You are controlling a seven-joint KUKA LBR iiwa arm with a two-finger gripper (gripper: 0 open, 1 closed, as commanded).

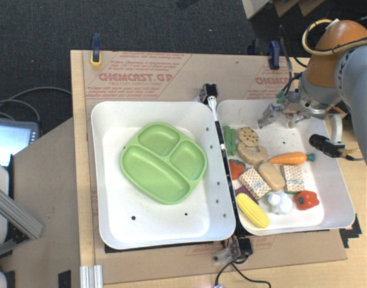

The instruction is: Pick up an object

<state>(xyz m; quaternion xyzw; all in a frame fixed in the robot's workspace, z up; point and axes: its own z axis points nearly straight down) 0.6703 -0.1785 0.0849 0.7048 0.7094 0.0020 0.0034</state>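
The jaws [278,111] hang over the back of the right bin [333,203], near its far rim, and I cannot tell from this slanted view whether they stand open or closed; nothing shows between them. The task's things lie heaped in front of the jaws, toward the near side of that bin. Closest to the jaws is a round spotted cookie [249,137]. Just past it is a tan bread piece [253,155], with a carrot [288,158] beside it, more directly below the jaws. Farther off sit two wafer blocks [254,182], a red pepper [306,200], a white lumpy piece [279,203], and a corn cob [252,210], the farthest of all. A green divided plate [164,161] rests in the left bin [108,221], well apart from the jaws across the bins' shared wall.

The risk, as I judge it, lies in the crowding. The pieces touch or overlap, so a descent into the heap may land the jaws on top of two things at once, push them aside, or pinch only an edge that slips out on the lift. The carrot looks smooth and tapered and could roll. A drop close to the bin's wall might strike the rim.
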